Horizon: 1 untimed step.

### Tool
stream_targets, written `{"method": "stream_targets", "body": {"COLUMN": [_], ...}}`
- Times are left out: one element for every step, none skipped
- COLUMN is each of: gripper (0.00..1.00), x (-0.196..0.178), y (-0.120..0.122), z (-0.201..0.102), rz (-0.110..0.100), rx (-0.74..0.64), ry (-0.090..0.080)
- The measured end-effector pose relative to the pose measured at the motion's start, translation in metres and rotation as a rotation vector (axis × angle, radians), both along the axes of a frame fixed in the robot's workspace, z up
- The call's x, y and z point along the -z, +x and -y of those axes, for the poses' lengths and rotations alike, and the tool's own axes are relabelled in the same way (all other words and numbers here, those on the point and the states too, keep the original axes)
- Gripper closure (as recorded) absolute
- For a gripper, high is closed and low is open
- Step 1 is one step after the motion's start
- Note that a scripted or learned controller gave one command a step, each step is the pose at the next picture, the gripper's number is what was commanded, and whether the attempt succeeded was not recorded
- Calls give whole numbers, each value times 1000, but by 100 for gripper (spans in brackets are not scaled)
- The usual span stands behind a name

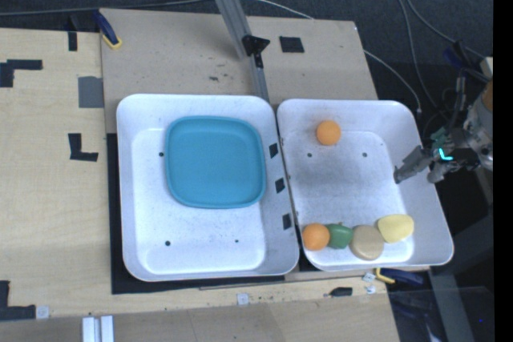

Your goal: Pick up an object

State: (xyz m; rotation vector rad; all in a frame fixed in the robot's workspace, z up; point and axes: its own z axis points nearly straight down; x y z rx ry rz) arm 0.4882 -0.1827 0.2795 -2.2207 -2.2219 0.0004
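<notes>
Gripper [417, 164] of mine hovers at the right bin's [401, 114] right rim; finger spread I cannot tell. Orange ball [328, 133], round with no long axis, lies near that bin's far wall.

In the right bin [401, 118] I see five small things. One orange ball [328, 132] sits alone near the far wall. Along the near wall lies a row, each touching the next: a second orange ball [316, 236], a green piece [340, 235], a beige lump [368, 242] and a yellow lump [395, 227].

A blue plate [215, 162], orange ball [327, 133], and white bins [144, 252].
</notes>
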Motion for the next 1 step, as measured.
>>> {"method": "stream_targets", "body": {"gripper": [0], "x": [0], "y": [0], "z": [0], "rz": [0], "rx": [0], "ry": [0]}}
